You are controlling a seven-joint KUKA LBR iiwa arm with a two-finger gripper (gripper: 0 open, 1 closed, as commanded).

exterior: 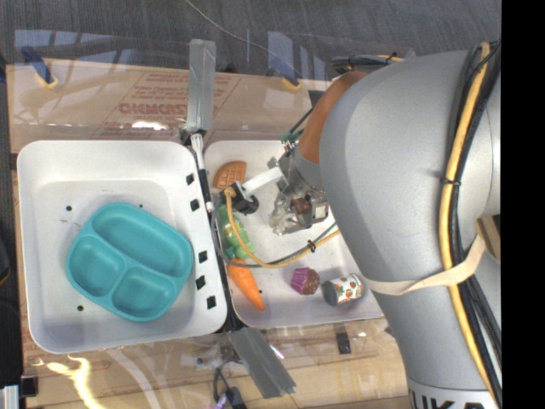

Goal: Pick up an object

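Note:
My gripper point(288, 214) hangs low over the middle of the right bin point(281, 313), under the big grey arm. Left of it lies a brown waffle-like piece point(228, 175) by the bin's far left corner. A green leafy toy point(234, 239) rests along the left wall, just left of the gripper. An orange carrot point(247, 287) lies below it. A purple object point(304, 280) and a small patterned can point(343, 290) sit near the front edge. Nothing shows held in the gripper.
The left bin point(51, 228) holds a teal divided plate point(129, 261). A yellow cable point(289, 258) loops from the wrist across the right bin's floor. The arm covers the right bin's right side.

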